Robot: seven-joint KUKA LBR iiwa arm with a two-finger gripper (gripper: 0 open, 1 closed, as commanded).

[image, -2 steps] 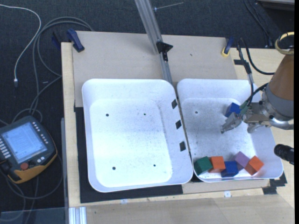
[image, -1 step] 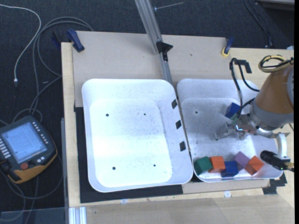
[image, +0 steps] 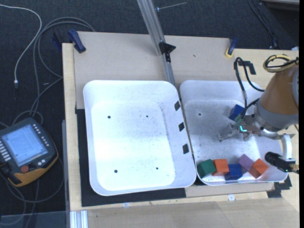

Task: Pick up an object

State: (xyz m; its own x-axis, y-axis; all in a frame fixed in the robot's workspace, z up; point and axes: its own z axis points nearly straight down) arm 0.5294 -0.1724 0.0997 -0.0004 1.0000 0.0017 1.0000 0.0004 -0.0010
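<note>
Gripper [image: 227, 136] hangs low over the bare middle of the right bin [image: 204, 91]; can't tell its state. Blocks [image: 231, 167] sit in a row along the bin's front wall, below the gripper in view.

Bench surroundings, off-task items.
Handheld control pad [image: 26, 148] on dark carpet at left, grey cables [image: 28, 42] nearby; blue clamp [image: 76, 41] on bench corner; metal pole [image: 152, 20].
</note>
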